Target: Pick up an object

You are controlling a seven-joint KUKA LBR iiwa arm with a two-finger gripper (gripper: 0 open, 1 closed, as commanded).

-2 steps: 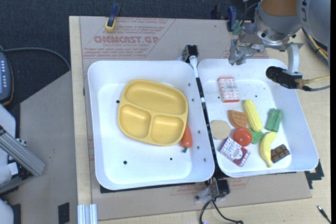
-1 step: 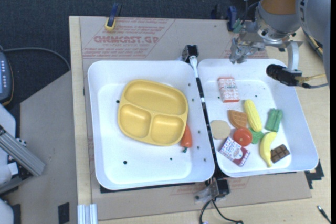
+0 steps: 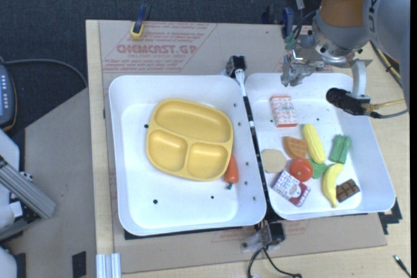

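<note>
- A small carton (image 3: 283, 111) lies flat in the right bin (image 3: 378, 159), near its far edge.
- The hand (image 3: 294, 72) hangs above the bin's far rim, holding nothing; I cannot tell its fingers' state.
- The left bin (image 3: 127, 140) carries a yellow tray (image 3: 189, 139).

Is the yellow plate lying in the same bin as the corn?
No, the yellow plate lies in the left bin, while the corn lies in the right bin.

Glossy yellow plastic tray (image 3: 189, 139)
</note>
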